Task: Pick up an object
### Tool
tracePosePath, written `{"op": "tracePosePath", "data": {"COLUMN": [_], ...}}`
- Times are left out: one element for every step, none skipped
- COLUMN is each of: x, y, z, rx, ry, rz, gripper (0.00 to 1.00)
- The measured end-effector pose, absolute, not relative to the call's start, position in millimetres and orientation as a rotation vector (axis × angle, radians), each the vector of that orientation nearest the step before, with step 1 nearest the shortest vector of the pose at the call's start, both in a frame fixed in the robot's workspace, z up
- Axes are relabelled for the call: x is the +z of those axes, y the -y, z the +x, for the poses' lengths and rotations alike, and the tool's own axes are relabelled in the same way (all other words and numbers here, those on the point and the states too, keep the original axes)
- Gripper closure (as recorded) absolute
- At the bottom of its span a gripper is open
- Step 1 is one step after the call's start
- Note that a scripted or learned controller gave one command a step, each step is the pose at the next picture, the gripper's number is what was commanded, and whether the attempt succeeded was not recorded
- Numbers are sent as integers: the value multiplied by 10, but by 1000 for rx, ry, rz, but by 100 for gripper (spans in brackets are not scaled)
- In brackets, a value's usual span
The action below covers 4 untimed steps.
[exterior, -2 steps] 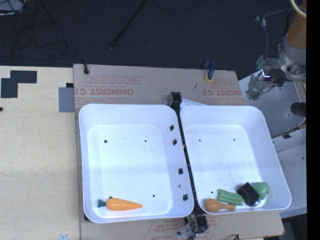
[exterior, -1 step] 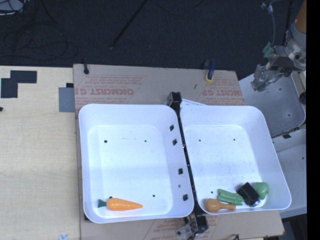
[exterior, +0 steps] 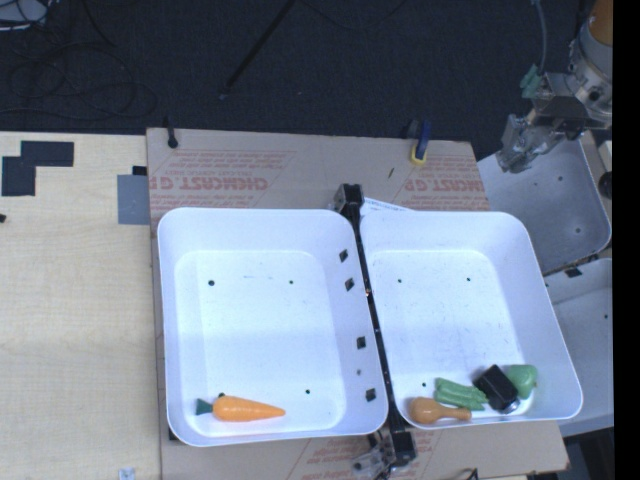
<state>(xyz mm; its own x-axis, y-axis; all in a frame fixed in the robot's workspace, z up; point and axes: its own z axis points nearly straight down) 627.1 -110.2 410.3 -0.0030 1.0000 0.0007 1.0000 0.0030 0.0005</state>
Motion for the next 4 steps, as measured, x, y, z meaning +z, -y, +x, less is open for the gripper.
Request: {"op": "tracePosePath", "data": {"x": [3823,3753,3890,4409], "y": [1167,1336,1347,468], "z": [6444,6437,6358,6099], "rx": [6,5,1,-6], "ry": [2219,2219,2221,2232], "rz": [-2220,-2221,-2222,-2211], "gripper": [100,100,100,100]}}
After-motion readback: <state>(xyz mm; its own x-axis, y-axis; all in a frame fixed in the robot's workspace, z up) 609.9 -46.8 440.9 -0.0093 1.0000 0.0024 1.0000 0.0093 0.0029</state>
